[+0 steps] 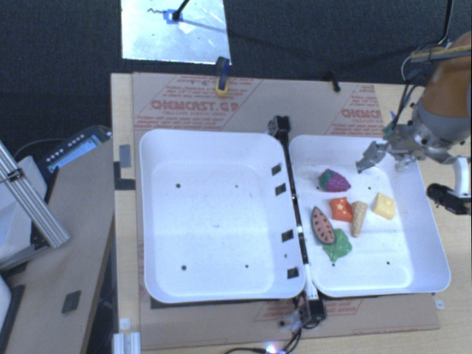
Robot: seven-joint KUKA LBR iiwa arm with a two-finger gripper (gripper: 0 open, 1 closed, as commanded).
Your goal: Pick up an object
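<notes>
The green piece (338, 246) and watermelon slice (321, 225) lie nearest me in the right bin (420, 271); my gripper (385, 156), fingers spread and empty, hangs up-right of the purple grapes (334, 180).

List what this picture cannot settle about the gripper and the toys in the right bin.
- Gripper: too small and blurred in the camera view to tell its finger state or its height above the right bin.
- Arm: cut off by the right edge.
- Green toy: partly overlapped by the watermelon slice, shape unclear.
- Purple toy: too small to identify.
</notes>
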